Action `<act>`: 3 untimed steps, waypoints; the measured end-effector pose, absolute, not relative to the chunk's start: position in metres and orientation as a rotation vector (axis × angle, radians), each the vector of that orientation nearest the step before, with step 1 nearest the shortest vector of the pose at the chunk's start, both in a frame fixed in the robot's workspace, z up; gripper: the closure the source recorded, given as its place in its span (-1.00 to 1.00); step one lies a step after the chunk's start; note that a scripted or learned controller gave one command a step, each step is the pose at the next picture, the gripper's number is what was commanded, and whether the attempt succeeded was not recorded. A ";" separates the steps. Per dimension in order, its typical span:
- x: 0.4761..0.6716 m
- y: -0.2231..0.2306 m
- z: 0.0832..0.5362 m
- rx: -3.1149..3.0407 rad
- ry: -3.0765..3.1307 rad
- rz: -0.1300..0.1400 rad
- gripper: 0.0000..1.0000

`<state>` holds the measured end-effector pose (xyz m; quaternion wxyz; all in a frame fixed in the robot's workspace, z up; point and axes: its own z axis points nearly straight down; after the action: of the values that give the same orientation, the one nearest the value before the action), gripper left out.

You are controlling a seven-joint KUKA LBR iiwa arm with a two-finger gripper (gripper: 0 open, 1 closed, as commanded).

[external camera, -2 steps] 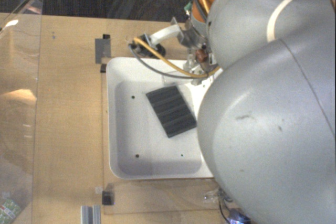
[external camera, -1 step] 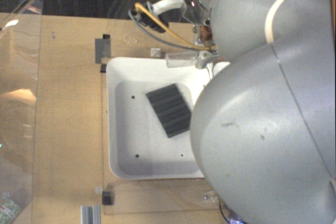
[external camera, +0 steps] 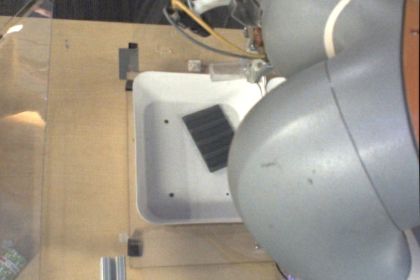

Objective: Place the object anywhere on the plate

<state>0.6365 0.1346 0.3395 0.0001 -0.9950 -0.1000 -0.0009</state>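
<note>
You see the ribbed dark pad lying slantwise in the white bin, just left of the arm; its pincer's state you cannot tell

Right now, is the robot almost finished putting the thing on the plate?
It does not look finished. A dark ribbed pad lies in the white bin, with nothing gripping it. The grey arm looms over the bin's right side, covering whatever lies there. Picking an object up and placing it appears still to come.
</note>
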 end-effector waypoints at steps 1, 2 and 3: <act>0.656 0.156 0.373 -3.115 -0.397 0.001 1.00; 0.581 0.174 0.403 -3.107 -0.453 -0.002 1.00; 0.522 0.152 0.406 -3.045 -0.786 0.000 1.00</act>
<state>0.5218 0.1519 0.4061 -0.0015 -0.9682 -0.2500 0.0001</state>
